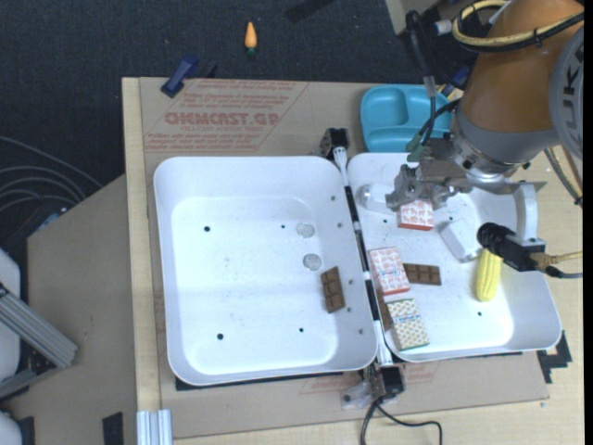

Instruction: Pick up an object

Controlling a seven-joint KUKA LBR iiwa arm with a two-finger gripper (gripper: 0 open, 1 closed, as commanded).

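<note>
Red-and-white box [416, 215] below gripper [414, 189], long axis roughly level, right bin [533, 318]

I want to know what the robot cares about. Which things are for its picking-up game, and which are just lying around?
For the job:
- gripper
- red-and-white box just under it
- patterned boxes
- brown bars
- yellow corn
- two white bins

Just lying about:
- blue tray
- blue clip
- small orange thing

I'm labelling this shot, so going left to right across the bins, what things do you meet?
Brown bar → patterned box → red-and-white packet → corn cob.
</note>
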